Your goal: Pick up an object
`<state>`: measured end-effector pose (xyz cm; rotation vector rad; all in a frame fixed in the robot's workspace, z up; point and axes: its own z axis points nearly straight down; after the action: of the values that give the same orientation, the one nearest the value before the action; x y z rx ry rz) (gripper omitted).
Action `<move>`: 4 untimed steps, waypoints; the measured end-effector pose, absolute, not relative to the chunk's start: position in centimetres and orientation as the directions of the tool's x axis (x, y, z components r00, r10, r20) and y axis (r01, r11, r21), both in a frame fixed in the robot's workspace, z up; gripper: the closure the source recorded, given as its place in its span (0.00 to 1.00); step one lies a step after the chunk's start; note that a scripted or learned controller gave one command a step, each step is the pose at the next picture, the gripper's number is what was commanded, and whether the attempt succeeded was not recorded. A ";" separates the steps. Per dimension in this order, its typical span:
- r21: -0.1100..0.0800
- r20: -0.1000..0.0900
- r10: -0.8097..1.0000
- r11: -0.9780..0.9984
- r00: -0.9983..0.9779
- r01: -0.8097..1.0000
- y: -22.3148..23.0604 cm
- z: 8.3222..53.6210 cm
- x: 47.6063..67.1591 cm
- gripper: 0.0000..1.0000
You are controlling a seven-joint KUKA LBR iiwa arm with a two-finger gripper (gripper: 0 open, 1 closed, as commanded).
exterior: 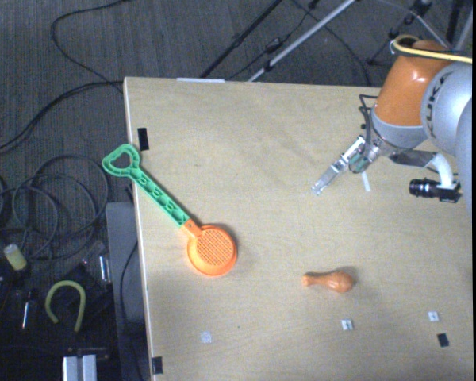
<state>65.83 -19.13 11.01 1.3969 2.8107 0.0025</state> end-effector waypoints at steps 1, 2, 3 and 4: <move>0.002 0.000 0.838 0.545 -0.545 0.838 -16.6 10.6 66.8 0.00; 0.002 0.001 0.838 0.545 -0.545 0.838 -16.6 10.6 66.8 0.00; 0.002 0.001 0.838 0.545 -0.545 0.838 -16.6 10.6 66.8 0.00; 0.000 -0.002 0.959 0.282 -0.282 0.959 -18.6 12.5 66.8 0.00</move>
<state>66.83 -18.62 12.50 1.8817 2.5141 -0.0021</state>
